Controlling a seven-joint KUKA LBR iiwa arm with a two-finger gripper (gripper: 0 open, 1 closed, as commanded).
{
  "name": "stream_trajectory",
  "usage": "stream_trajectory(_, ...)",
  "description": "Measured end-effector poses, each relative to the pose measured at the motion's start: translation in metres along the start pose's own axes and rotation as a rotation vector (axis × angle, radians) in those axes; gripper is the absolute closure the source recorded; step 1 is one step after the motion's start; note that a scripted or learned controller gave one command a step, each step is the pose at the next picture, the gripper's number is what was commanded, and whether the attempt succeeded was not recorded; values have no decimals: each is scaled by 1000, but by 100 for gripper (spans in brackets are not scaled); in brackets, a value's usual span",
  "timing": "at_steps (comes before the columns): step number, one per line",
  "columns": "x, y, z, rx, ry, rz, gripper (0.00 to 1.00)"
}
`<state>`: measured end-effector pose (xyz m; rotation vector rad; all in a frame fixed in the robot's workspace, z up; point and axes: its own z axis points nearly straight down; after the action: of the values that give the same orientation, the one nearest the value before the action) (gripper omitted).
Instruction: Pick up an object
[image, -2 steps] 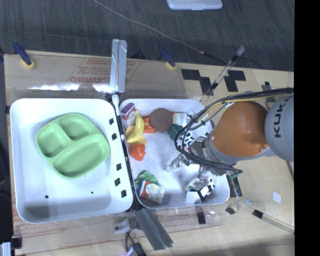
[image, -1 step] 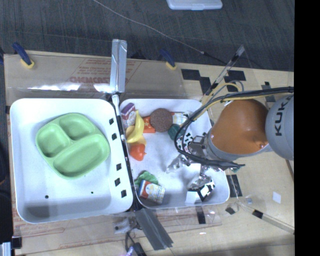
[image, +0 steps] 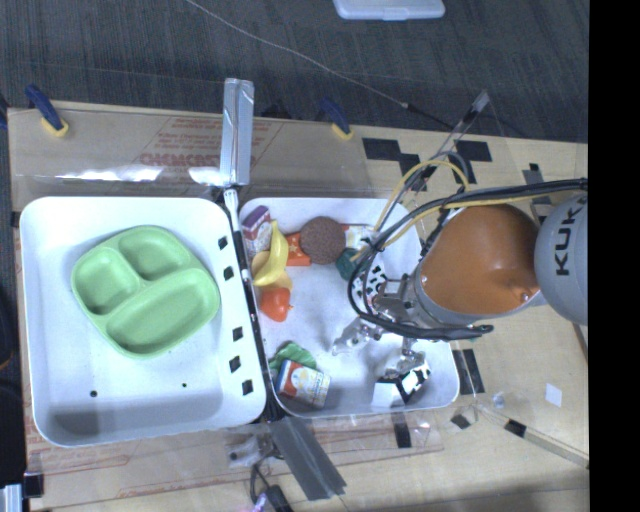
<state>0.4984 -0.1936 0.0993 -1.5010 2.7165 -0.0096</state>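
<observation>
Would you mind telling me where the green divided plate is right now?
In the camera view, the green divided plate lies in the left bin, toward its upper middle, across the divider from the banana in the right bin.

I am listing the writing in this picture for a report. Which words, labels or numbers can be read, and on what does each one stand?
"KU", sideways, cut off at the edge: on the grey arm.
Red print, too blurred to read: on the cardboard behind the bins.
Label, too small to read: on the small can in the right bin.
</observation>
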Motion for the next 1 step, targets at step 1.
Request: stream_trajectory(1,0,5,-1,1,-4,-123,0)
